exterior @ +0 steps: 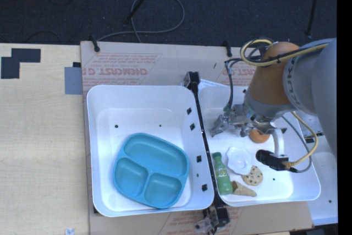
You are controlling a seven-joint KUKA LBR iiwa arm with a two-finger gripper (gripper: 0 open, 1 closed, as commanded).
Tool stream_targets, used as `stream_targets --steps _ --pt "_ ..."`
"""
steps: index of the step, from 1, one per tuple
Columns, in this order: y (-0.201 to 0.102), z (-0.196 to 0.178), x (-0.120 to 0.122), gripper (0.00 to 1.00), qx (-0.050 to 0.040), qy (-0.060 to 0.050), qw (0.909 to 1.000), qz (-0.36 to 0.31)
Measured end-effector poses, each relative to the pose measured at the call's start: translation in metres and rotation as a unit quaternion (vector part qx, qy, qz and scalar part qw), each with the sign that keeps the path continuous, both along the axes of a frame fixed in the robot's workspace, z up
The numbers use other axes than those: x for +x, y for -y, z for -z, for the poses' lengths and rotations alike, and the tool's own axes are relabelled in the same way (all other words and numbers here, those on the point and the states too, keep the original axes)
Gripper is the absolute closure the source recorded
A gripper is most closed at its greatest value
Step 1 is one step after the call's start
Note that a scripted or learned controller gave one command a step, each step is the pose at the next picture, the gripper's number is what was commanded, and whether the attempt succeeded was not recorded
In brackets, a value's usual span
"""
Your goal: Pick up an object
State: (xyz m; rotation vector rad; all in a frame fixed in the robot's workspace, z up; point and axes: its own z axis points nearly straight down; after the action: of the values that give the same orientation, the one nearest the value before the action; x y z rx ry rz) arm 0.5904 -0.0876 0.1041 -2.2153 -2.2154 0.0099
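- Jaws: low over the middle of the right bin (pixel 294 187), at the end of the arm (pixel 275 85). The wrist hardware covers them, so whether they are spread or pressed together cannot be told.
- Orange ball (pixel 257 135): on the bin floor just beside the jaws, partly tucked under the wrist.
- White disc (pixel 238 160): a pale round piece, between the ball and the bin's near edge.
- Cookie (pixel 253 175): flat and speckled, just beside the disc on its near side.
- Bottle (pixel 221 173): green, lying along the bin's left wall, cap toward the far edge, base toward the near-left corner.
- Cone (pixel 243 190): a tan wedge by the near edge, between the bottle's base and the cookie.
- Left bin (pixel 104 118): alongside the right bin, their walls meeting.
- Plate (pixel 151 169): blue, three compartments, lying in the left bin toward its near edge.
- Bench (pixel 44 146): pale wood, carrying both bins.
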Motion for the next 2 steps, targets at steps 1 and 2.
stream_targets --steps 1,2 --pt "0.002 -0.013 0.002 1.0 -0.0003 0.002 1.0 0.003" --pt "0.006 -0.056 0.002 1.0 -0.001 0.006 1.0 0.003"
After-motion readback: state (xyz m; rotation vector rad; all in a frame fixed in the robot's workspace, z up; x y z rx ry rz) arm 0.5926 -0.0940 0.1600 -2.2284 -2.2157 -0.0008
